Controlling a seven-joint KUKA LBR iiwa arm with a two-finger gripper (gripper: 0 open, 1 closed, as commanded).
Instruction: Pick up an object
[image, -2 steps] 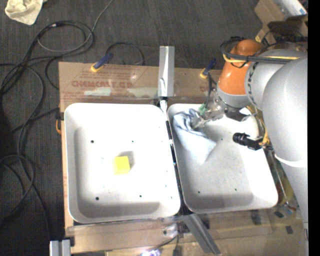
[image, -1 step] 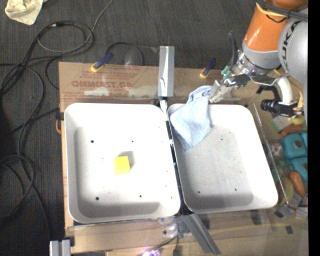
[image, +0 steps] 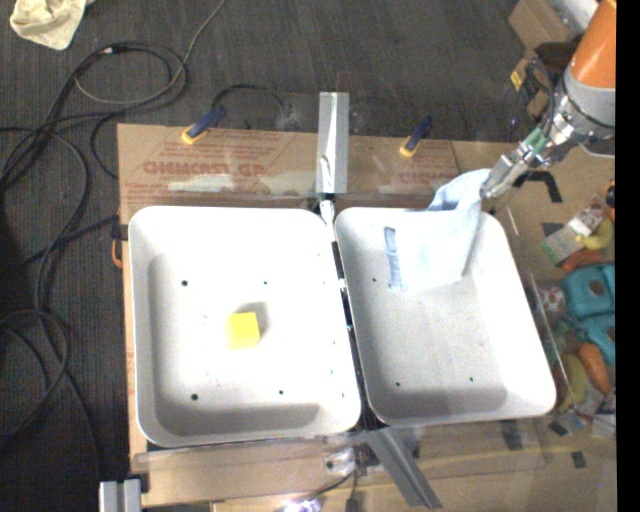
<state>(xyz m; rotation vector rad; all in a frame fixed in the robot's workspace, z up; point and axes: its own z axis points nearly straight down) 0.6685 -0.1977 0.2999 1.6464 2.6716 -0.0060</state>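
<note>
A pale blue-white sheet of cloth (image: 440, 245) hangs lifted over the far part of the right shallow white bin (image: 470, 385), its top corner drawn up to a point at the gripper (image: 492, 186). The cloth fans downward and leftward from that corner, its lower edge trailing onto the bin's floor, and a darker blue stripe (image: 391, 255) runs along its left side. The gripper's fingers are pinched together on the raised corner of the cloth, though the fingertips are small and blurred here, so the exact contact is hard to make out. The gripper sits above the bin's far right corner, and the grey arm with its orange band (image: 598, 45) slants up from it toward the upper right.

In the left shallow white bin (image: 160, 400) a small yellow cube (image: 244, 329) rests alone near the middle of the floor, well apart from the cloth. The two bins touch along their inner rims, and a grey metal bar (image: 332, 155) stands upright behind the seam between them. Both bins lie on a brown cardboard sheet (image: 225, 165) held by two blue-and-yellow clamps (image: 203, 126) at its far edge. Black cables (image: 60, 150) loop over the dark floor at left, and colourful toys (image: 590, 300) are heaped beside the right bin.
</note>
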